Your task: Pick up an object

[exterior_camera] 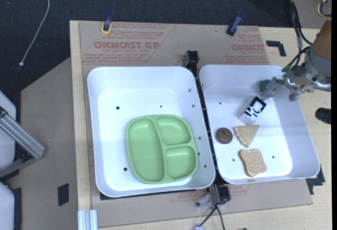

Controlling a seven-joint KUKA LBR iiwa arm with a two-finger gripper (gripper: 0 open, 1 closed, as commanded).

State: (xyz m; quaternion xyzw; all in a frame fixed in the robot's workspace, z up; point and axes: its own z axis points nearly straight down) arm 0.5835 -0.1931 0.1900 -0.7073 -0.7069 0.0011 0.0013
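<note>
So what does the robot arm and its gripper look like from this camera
The arm enters at the right edge: a rounded grey body with an orange-tan band above the wrist. Its gripper is a small black block with white markings, reached by grey-green metal linkage. Dark cables run behind the arm.

A black-and-white block (253,109) lies tilted in the right bin (300,134); below it a brown disc (224,136), a tan wedge (246,134), a toast slice (253,162).
</note>
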